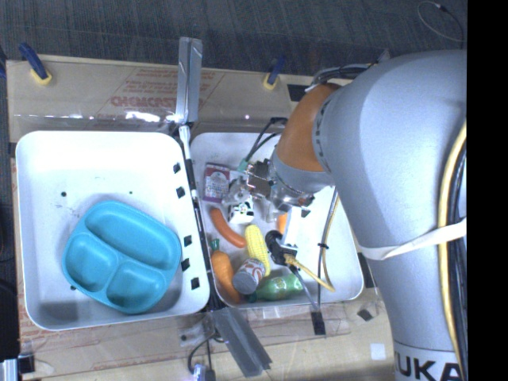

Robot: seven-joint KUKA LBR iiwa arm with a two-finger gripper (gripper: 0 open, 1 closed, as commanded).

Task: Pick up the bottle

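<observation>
A blue sectioned tray (121, 255) is lying in the left bin (48, 157); corn (256, 244), a carrot (225, 272) and a sausage (227, 227) are crowding the right bin (345, 268).

A dark ribbed floor (238, 14) runs across the top from ten to two o'clock, with a thin cable (444, 14) looped on it at one o'clock. Below it lies the bench (103, 86), topped with pale brown board that bears faint red print at eleven o'clock. Two blue clamps (36, 63) grip the board's far edge, one at ten o'clock, another (275, 73) near twelve. Light is even and soft.
</observation>
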